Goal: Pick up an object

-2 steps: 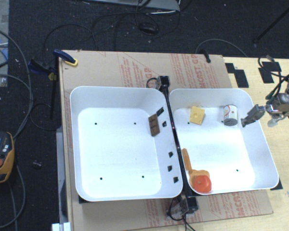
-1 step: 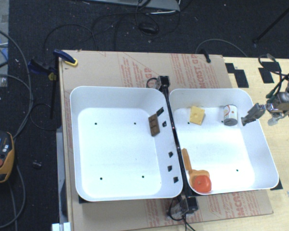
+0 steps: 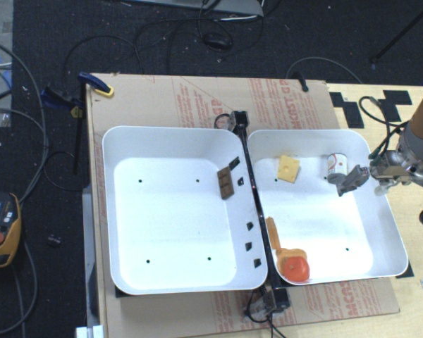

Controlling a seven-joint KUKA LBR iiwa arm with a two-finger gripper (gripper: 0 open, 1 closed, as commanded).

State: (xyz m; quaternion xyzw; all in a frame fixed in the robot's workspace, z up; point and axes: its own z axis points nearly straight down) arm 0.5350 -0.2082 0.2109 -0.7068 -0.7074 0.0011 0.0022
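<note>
In the right bin [image 3: 381,220] lie a yellow block [image 3: 288,169] near the back left and a small white can with red markings [image 3: 335,164] near the back right. An orange-handled tool with a red round head [image 3: 294,265] rests in the front left corner. A brown bar [image 3: 226,184] leans against the right wall of the left bin [image 3: 169,217]. My gripper [image 3: 347,182] hangs over the right bin's back right part, just in front of the white can and slightly to its right. The arm [image 3: 409,153] comes in from the right. Nothing visible is held.
The two bins share a black divider rail [image 3: 252,203] with small clips. They stand on a cardboard sheet [image 3: 197,97]. Cables run across the dark floor behind, and a yellow-black device [image 3: 1,227] sits at the far left.
</note>
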